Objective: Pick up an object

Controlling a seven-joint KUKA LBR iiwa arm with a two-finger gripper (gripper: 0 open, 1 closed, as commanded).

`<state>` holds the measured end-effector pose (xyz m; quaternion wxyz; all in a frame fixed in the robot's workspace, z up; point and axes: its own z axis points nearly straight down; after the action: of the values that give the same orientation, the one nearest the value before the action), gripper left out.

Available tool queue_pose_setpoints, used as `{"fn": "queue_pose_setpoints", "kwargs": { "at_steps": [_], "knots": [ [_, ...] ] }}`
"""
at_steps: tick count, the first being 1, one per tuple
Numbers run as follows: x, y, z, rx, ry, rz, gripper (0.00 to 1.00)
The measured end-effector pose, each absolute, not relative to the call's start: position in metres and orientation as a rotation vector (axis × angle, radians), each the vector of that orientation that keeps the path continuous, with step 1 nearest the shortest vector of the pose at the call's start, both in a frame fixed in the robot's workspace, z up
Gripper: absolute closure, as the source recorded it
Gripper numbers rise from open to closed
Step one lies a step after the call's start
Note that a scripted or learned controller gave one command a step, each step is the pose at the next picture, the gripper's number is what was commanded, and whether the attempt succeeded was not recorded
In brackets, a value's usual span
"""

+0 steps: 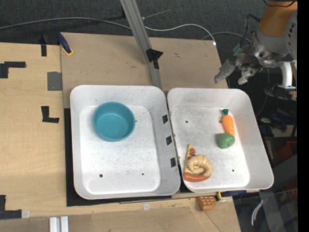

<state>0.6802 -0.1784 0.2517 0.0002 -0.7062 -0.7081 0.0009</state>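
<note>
Nearest, at 5 o'clock in the right bin [251,129]: a curled shrimp toy [198,166] is lying untouched. Beyond it, the carrot [227,123] and green piece [225,140] are sitting at 3 o'clock. Farthest, at 1 o'clock, the gripper [236,75] is hovering outside the bin, fingers apart, gripping nothing (pick not yet started, by my judgement).

I saw nothing I could read anywhere. No words, numbers or brand marks stood on the left bin [77,129], the right bin [251,129], the blue bowl [114,121] or the toy food. The bench [29,144] carried black tape pieces [47,114], but they spelled no letters. My own arm [276,18] bore an orange band and no legible label at this size.
</note>
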Motion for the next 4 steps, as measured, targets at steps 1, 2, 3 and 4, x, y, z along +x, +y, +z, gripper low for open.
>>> {"fn": "queue_pose_setpoints", "kwargs": {
  "at_steps": [1,2,3,4],
  "knots": [
    [0.680,-0.179,0.252,-2.219,-2.224,0.004,0.00],
    [0.680,-0.177,0.187,-2.215,-2.220,0.008,0.00],
    [0.680,-0.167,0.128,-2.215,-2.220,0.008,0.00],
    [0.679,-0.168,0.090,-2.216,-2.219,0.013,0.00]
  ]
}}
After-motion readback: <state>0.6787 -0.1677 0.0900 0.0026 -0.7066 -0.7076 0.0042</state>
